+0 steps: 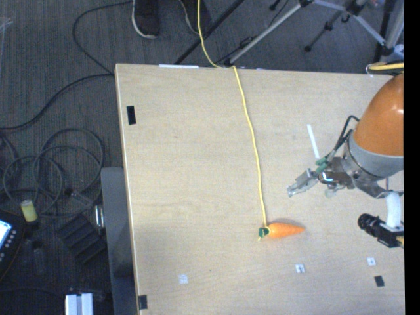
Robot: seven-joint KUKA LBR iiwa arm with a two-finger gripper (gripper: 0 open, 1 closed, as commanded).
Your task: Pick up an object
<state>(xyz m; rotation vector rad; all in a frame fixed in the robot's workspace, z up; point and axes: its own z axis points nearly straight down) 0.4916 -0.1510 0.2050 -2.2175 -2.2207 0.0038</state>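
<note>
My gripper [296,188] hangs above and to the right of the carrot [284,230], which lies on the bench [190,176] tied to a yellow string [251,143]; I cannot tell its state, so I should lower straight over the carrot's middle before squeezing

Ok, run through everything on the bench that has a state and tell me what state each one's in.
Toy carrot: lying on its side on the bench, tied to the yellow string, not held.
Yellow string: laid out across the bench, running down to the carrot's green end.
End effector: apart from the carrot, nothing between its fingers.
</note>
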